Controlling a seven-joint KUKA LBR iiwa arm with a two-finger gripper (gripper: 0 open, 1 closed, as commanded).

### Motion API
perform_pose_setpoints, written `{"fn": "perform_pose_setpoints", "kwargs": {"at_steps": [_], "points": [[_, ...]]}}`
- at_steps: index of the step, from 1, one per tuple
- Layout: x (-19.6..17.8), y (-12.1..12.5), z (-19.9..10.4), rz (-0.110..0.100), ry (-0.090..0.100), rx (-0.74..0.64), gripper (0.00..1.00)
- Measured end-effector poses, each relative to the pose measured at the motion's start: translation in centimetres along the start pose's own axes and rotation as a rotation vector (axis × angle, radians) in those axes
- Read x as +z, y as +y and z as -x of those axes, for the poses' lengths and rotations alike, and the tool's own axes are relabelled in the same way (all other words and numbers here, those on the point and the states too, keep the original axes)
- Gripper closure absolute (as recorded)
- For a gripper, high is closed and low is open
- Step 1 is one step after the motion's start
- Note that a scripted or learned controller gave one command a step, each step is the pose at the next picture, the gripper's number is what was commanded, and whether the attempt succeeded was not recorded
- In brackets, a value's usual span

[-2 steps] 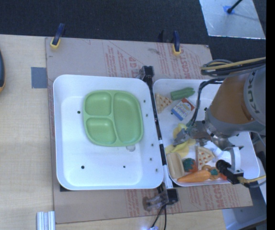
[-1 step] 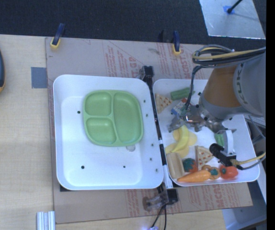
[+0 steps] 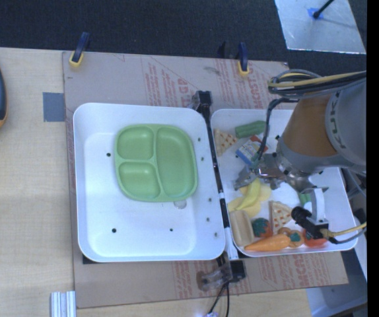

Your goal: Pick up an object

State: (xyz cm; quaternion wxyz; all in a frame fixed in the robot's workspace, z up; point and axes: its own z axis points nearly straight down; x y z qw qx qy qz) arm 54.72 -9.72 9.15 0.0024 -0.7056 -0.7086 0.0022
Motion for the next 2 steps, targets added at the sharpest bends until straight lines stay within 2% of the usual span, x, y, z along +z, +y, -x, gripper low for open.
{"fn": "perform_pose_setpoints", "kwargs": {"at_steps": [1, 2], "points": [[-1.1, 0.1, 0.1, 0.000, 0.000, -0.001, 1.00], [-12.7, 1.2, -6.5, 0.015, 0.002, -0.007, 1.00]]}}
